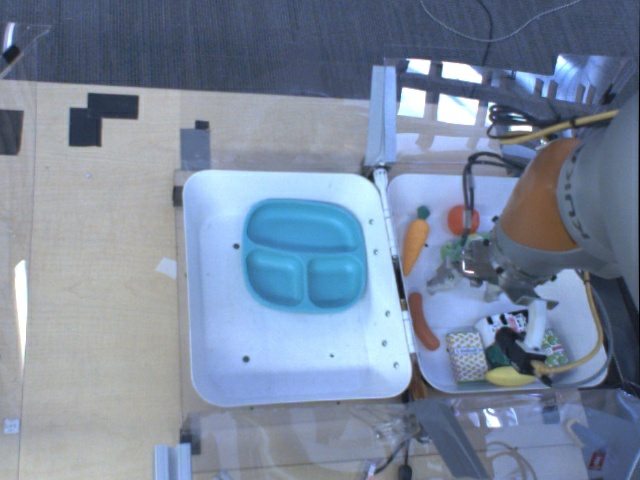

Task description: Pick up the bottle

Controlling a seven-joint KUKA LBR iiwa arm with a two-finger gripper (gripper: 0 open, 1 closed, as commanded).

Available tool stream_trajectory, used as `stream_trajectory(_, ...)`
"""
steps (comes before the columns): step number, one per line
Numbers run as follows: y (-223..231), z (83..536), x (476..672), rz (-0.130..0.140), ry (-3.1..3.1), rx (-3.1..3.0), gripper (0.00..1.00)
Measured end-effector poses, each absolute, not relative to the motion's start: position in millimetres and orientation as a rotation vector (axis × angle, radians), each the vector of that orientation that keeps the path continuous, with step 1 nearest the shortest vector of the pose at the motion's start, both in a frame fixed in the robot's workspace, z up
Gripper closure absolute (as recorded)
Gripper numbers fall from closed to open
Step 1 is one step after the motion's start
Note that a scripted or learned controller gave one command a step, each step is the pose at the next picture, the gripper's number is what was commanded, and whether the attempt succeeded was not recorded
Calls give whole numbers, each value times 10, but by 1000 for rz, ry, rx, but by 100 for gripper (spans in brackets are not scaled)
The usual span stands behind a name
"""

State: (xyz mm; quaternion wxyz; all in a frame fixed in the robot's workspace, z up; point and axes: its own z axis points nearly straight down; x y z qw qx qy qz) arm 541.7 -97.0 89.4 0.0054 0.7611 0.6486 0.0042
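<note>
Clearly the gripper (462,264) hangs open and empty, well short of the bottle (520,324); it should shift there, then descend squarely astride it.

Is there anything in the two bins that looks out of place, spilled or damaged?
Nothing looks spilled or broken. The blue tray lies flat in the left bin. In the right bin the items in the lower corner, bottle and banana included, lie crowded together.
</note>
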Motion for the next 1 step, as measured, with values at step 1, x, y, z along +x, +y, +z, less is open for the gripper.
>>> stream_trajectory(1, -1192, 882, 6222, 8, 2248, 2182, 0)
